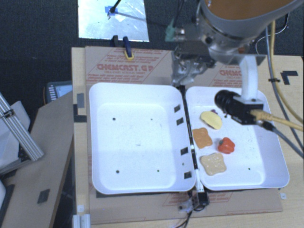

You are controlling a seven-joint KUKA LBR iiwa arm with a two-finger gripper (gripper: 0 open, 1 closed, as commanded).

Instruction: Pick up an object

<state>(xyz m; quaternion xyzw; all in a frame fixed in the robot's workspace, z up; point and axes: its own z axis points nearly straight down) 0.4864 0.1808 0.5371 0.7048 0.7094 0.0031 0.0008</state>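
Note:
Several small items lie in the right bin [266,175]: a yellow piece [211,119], an orange flat piece [203,137], a red item [226,145] and a beige toast-like piece [213,164]. My gripper [184,77] hangs above the back rim where the two bins meet, up and to the left of the yellow piece. Nothing shows in its grasp. The big grey arm with its orange band [242,4] covers the back right.
The left bin [95,127] sits beside the right one, a black divider with clips [187,137] between them. A black cylindrical unit with a cable [237,107] sits over the right bin's back. A shiny plate [114,13] lies behind the bench.

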